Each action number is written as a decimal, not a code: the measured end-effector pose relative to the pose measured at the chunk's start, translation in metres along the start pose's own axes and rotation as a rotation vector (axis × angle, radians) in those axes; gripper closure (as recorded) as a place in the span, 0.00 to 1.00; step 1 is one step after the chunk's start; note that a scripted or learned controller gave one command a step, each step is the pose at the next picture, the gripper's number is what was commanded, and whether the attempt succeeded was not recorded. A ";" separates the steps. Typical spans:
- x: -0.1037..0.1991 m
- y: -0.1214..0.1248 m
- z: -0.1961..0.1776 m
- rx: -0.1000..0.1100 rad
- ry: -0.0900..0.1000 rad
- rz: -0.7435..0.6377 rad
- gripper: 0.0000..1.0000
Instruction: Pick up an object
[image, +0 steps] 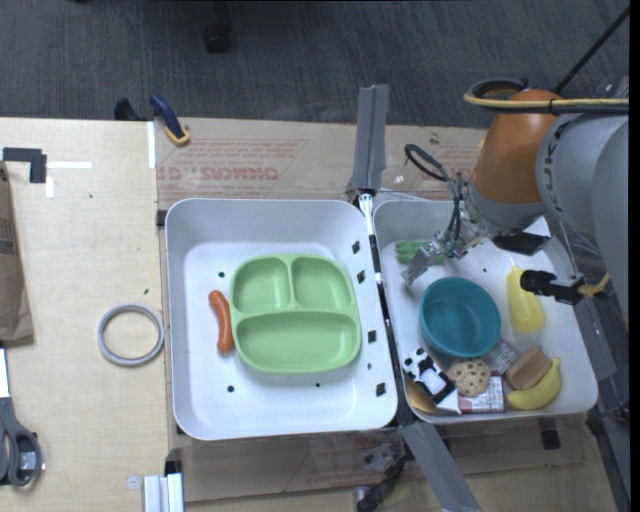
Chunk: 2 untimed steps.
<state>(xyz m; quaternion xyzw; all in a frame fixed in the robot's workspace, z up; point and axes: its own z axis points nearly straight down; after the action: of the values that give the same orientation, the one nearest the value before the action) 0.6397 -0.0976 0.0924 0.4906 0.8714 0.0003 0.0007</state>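
My gripper reaches down into the back left of the right bin, with the orange-banded wrist above it. A small green object lies right beside the gripper's tip, and whether they touch is unclear. Just in front sits a blue bowl. A yellow object lies to the right of the bowl. Along the front of this bin lie a cookie, a brown piece, a banana and a black-and-white item.
The left bin holds a green divided plate and an orange sausage-shaped toy. On the bench to the left lie a grey ring, scissors and a blue clamp.
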 end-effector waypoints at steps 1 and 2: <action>-0.019 0.011 -0.052 0.000 -0.001 0.069 0.00; 0.024 -0.054 -0.007 0.000 0.000 -0.197 0.00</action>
<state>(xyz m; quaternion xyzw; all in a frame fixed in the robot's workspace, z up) 0.5809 -0.1057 0.0997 0.4027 0.9153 0.0003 0.0009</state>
